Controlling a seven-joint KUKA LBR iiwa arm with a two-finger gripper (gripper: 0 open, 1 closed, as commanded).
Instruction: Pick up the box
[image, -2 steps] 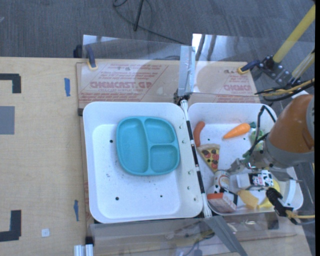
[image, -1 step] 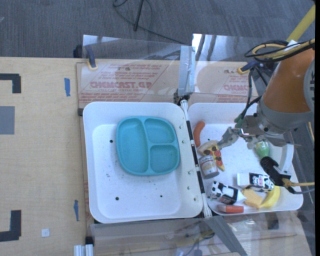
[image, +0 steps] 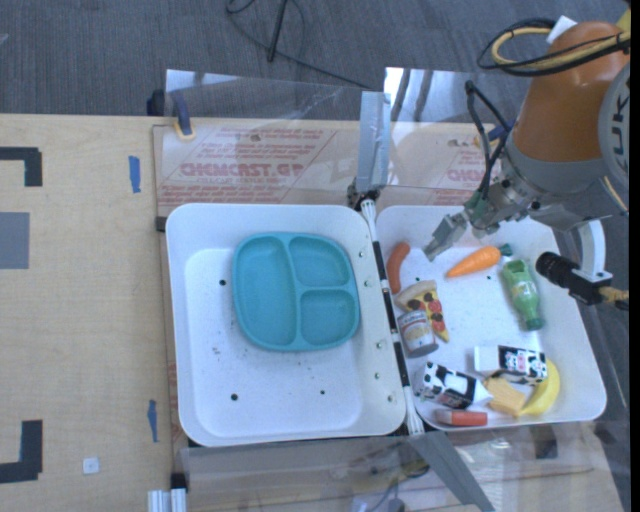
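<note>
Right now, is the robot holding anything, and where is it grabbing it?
Nothing is held. The end effector hangs over the top of the right bin, near the carrot, apart from the box.

Matt teal plastic tray (image: 296, 291), smooth white plastic bins (image: 190, 330), pale wood bench (image: 70, 300)

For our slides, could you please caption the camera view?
Gripper poised above right bin of toy food; cow-print box untouched.

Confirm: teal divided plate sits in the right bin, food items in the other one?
Not quite. The camera view shows the teal divided plate in the left bin; the food items, such as the carrot and banana, lie in the right bin.
</note>
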